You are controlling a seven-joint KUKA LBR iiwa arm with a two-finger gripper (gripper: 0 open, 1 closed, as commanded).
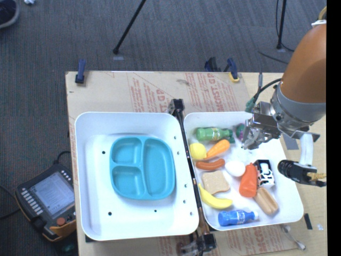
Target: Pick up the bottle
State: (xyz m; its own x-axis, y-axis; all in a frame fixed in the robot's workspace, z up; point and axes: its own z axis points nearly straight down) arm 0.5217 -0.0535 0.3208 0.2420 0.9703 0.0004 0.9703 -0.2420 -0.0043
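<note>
A green bottle (212, 134) lies on its side at the back of the right bin (290, 207), its cap end pointing right. A blue bottle (237, 216) with a white label lies along that bin's front wall. A red-orange squeeze bottle (248, 181) rests near the bin's middle. My gripper (247, 138) hangs low over the back of the right bin, just right of the green bottle's cap end and above the white egg (235, 168). Nothing shows between its fingers.
The right bin also holds a lemon (197, 151), a carrot (218, 148), a sausage (210, 165), toast (216, 183), a banana (214, 198), a hot dog (267, 200) and a black-and-white carton (264, 174). The left bin (88, 143) holds a blue divided plate (143, 167).
</note>
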